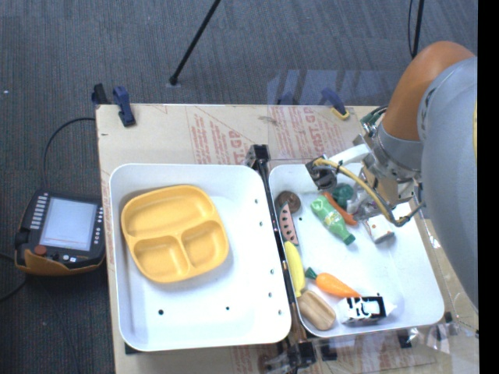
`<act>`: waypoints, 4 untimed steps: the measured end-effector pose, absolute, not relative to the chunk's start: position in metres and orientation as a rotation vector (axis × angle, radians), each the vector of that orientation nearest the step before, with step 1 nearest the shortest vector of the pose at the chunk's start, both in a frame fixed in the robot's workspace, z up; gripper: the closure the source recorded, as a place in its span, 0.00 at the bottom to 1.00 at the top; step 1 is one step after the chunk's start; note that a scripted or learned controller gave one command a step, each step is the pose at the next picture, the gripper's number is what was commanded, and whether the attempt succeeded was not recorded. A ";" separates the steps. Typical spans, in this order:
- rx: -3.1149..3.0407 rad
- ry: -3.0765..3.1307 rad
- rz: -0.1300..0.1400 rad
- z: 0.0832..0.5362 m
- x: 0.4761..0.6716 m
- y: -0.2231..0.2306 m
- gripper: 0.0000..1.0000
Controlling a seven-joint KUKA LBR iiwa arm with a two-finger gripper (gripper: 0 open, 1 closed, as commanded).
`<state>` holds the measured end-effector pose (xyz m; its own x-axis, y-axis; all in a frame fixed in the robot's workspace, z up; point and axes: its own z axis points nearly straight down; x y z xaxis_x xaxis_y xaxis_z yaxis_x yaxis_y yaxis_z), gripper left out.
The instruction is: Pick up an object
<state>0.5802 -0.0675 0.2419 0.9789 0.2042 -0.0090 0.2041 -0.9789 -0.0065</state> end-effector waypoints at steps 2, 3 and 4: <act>-3.116 -0.340 0.033 0.157 0.571 -0.089 1.00; -3.110 -0.340 0.040 0.164 0.572 -0.090 1.00; -3.117 -0.316 0.027 0.095 0.604 -0.102 1.00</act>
